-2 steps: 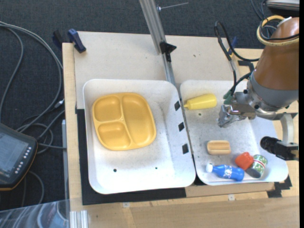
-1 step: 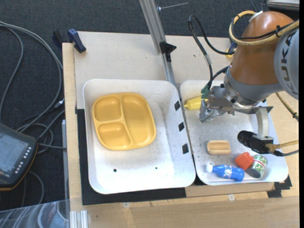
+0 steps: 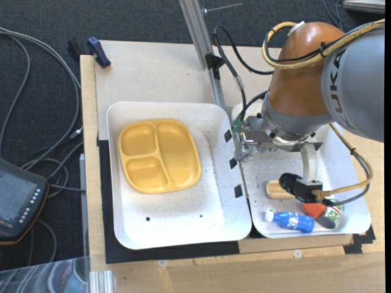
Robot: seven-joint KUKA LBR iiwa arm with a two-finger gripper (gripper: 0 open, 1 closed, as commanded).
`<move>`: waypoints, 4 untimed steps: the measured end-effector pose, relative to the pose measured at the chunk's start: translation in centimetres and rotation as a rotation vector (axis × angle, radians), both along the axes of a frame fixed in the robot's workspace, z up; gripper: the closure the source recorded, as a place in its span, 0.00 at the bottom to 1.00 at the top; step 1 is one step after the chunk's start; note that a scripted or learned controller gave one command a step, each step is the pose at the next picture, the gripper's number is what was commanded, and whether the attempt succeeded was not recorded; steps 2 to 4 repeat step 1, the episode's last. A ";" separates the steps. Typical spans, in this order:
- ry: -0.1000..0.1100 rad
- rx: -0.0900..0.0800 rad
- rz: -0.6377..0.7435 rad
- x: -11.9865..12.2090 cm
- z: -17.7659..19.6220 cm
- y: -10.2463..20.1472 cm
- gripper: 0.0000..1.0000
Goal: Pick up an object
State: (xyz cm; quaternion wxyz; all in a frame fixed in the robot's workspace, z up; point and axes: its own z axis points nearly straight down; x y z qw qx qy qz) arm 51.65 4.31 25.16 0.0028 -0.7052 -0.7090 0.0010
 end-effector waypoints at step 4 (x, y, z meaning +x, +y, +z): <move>-0.003 -0.001 0.000 1.9 -2.4 4.4 1.00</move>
